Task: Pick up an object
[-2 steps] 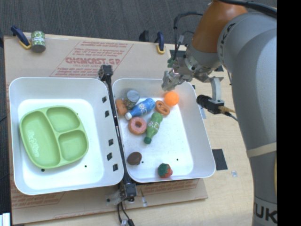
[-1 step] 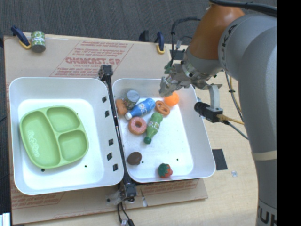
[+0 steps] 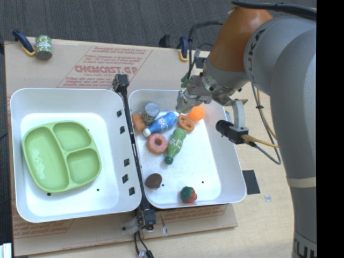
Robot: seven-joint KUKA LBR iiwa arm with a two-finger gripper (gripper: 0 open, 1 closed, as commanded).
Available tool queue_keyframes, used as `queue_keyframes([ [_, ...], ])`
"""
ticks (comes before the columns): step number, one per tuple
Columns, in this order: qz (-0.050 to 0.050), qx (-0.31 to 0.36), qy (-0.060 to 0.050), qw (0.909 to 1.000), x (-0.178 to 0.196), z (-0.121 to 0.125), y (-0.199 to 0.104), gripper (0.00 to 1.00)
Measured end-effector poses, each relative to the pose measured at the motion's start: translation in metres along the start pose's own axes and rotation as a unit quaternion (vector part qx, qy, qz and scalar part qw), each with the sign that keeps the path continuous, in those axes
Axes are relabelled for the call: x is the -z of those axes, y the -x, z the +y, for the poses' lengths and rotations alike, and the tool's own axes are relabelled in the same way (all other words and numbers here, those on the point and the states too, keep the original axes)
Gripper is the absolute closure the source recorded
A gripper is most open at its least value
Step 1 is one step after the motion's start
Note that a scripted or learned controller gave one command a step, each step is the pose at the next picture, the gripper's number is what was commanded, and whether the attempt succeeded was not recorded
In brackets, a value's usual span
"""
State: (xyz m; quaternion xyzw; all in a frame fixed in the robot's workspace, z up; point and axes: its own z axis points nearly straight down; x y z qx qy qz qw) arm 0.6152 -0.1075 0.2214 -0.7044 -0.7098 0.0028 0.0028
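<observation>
Two bins (image 3: 21,144) | tool (image 3: 189,102) near right bin's far edge | grip unclear

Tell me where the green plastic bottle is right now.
The green plastic bottle lies tilted in the right white bin, near its middle, just right of the pink frosted doughnut and below the blue bottle.

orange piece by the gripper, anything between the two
Nothing visible does. The gripper hangs at the right bin's far end, right beside the orange piece. The blue bottle and orange ring crowd its near side.
</observation>
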Motion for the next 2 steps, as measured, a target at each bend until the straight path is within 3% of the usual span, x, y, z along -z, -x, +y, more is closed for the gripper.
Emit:
queue_keyframes([
  [1,0.0,-0.001,0.001,1.0,0.004,-0.03,0.005,1.0],
  [2,-0.001,0.0,0.001,1.0,-0.015,0.014,0.0,1.0],
])
